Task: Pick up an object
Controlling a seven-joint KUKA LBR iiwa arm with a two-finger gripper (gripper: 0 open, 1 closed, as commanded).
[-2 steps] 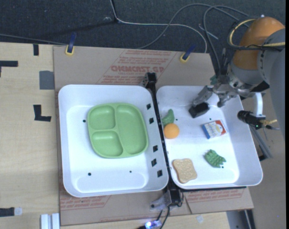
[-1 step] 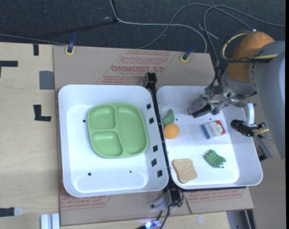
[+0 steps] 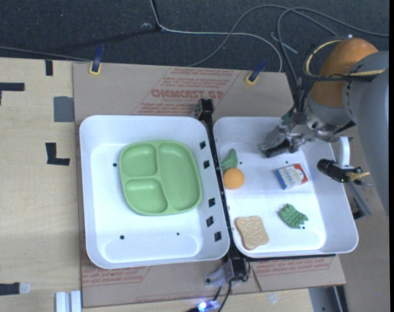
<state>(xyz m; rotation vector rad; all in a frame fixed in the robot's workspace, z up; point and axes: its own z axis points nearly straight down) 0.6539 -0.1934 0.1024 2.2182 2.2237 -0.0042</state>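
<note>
I reach in from the right with my arm (image 3: 353, 77) bent over the right bin (image 3: 333, 239), my jaws (image 3: 275, 147) low above its upper part and holding nothing; how wide they stand I cannot tell. Below them lie an orange ball (image 3: 233, 179), a small box (image 3: 291, 175), a green toy (image 3: 292, 216) and a cracker (image 3: 251, 232).

I see two white bins (image 3: 93, 174) side by side on a cardboard sheet (image 3: 177, 90), black clips (image 3: 213, 203) joining them, cables (image 3: 203, 31) trailing behind, blue-and-yellow clamps (image 3: 96, 64) pinning the sheet
</note>
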